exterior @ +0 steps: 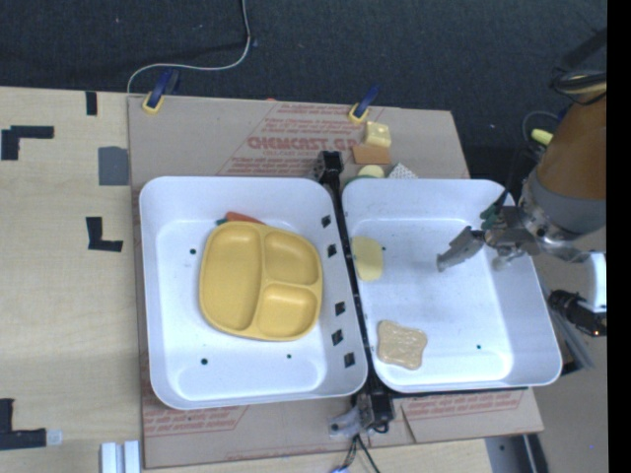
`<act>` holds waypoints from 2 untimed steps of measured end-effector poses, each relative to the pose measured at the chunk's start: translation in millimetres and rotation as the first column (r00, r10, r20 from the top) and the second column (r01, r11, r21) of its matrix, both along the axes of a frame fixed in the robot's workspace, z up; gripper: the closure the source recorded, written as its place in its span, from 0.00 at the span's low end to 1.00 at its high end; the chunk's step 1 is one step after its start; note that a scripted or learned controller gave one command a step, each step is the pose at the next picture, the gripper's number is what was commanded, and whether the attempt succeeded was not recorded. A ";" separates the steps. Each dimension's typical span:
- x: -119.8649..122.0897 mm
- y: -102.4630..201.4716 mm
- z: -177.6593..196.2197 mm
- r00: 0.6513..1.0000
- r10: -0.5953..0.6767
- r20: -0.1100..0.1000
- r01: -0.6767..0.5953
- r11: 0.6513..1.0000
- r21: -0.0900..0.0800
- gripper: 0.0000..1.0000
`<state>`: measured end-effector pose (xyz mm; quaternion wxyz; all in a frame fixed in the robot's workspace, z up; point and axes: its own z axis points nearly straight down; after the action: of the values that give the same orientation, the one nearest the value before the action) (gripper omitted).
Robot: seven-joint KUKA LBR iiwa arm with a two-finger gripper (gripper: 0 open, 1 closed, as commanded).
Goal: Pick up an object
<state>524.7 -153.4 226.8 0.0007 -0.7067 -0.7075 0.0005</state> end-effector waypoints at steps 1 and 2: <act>21.5 55.4 -120.8 1.000 0.004 -0.011 -0.004 1.000 0.004 0.00; 75.4 59.5 -143.2 1.000 0.002 0.002 -0.002 1.000 -0.001 0.00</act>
<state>600.1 -93.8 83.6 -0.0003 -0.7061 -0.7081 -0.0001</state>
